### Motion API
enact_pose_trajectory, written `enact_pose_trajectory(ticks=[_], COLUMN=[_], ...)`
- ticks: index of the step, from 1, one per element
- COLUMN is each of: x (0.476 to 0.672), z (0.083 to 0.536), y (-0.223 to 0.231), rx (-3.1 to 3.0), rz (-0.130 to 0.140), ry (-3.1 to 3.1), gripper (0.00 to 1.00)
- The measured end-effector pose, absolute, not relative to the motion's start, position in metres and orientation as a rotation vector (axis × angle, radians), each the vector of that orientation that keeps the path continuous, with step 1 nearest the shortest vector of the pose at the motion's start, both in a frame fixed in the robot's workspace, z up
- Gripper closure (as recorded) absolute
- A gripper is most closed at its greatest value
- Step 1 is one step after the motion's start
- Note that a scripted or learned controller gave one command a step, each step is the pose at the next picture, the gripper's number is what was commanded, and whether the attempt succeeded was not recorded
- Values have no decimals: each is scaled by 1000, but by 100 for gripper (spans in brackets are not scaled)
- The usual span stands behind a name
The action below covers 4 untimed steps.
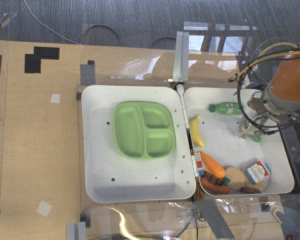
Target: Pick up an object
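Observation:
My gripper hangs low over the right side of the right bin, under the orange wrist band. A small green piece shows right at its tip; whether it is held is unclear. A green bottle lies on its side just left of the gripper at the bin's back. A yellow banana lies along the left wall. At the front sit an orange carrot, a brown sausage, a tan roll and a small carton.
The left bin holds a green divided plate. A metal divider runs between the bins. Black and yellow cables loop around the wrist above the right bin's back corner. Open white floor lies between banana and gripper.

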<state>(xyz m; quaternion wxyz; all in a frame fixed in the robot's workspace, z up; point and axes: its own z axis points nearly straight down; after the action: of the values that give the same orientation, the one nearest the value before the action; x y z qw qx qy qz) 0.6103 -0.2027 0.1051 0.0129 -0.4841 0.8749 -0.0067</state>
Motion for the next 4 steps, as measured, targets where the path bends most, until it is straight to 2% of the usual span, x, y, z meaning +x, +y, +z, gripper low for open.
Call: enact_pose_trajectory(ticks=[1,2,3,4], x=[672,671,646,635], z=[202,199,102,95], y=[-205,-205,-201,-203], rx=[-1793,-1793,-2149,-2439], rz=[-14,-9,-18,-21], ry=[2564,2567,2276,1962], gripper=[100,0,0,0])
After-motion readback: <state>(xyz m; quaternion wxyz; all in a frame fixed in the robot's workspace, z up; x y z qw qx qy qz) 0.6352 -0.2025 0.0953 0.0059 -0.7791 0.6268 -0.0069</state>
